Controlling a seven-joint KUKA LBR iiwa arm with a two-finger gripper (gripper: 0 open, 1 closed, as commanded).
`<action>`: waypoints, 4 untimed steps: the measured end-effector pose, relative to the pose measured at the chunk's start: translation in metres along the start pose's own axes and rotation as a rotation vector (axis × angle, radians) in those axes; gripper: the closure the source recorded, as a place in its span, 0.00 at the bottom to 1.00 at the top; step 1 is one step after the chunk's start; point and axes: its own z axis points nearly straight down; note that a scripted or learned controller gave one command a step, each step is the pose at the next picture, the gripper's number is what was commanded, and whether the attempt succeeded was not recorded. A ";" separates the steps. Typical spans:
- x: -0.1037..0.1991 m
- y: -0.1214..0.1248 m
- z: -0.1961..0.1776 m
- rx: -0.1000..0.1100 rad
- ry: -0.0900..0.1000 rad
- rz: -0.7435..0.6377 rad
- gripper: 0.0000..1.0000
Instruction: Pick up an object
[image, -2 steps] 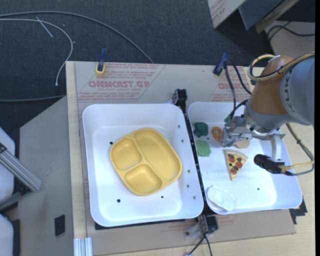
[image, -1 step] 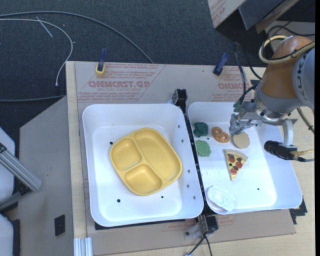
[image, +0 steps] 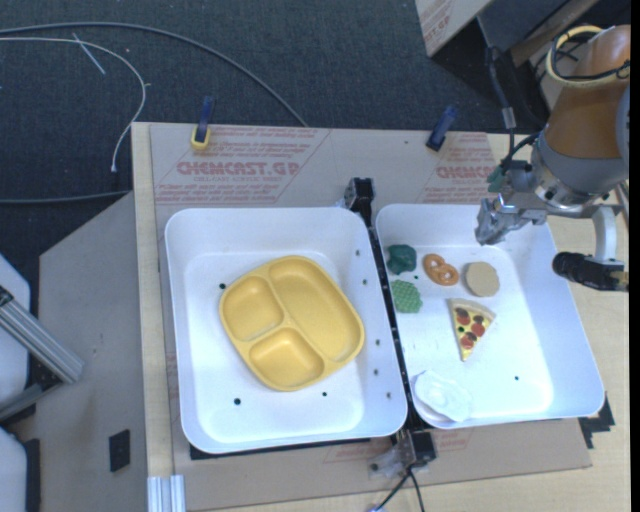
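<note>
A yellow divided tray (image: 290, 321) fills the left bin (image: 190, 250). In the right bin (image: 560, 330) lie green pieces (image: 402, 258), a pretzel (image: 439, 269), a tan cookie (image: 482, 279), a pizza slice (image: 469, 327) and a white cup (image: 443, 396). The gripper (image: 494, 226) hangs over the far rim; its jaw state cannot be told.
</note>
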 end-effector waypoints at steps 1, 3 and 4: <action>0.000 0.002 -0.055 0.000 0.000 0.000 1.00; 0.099 0.023 -0.054 0.006 0.002 -0.004 1.00; 0.156 0.024 -0.032 0.013 0.004 -0.004 1.00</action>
